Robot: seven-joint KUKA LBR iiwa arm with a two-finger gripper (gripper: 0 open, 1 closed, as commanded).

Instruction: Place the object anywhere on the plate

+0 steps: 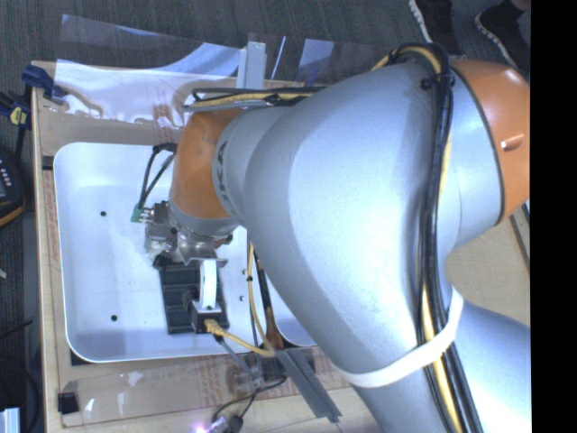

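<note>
The hand (pixel 178 247) hangs low over the left white bin (pixel 97 273).

- Bright, even light from overhead; the white bin (pixel 95 269) reads slightly blue.
- The grey arm (pixel 361 224) carries broad, soft highlights and looks a little soft, being close to the lens.
- It casts a faint, soft-edged shadow on the bin's right side.
- The floor (pixel 180 7) stays dim.
</note>
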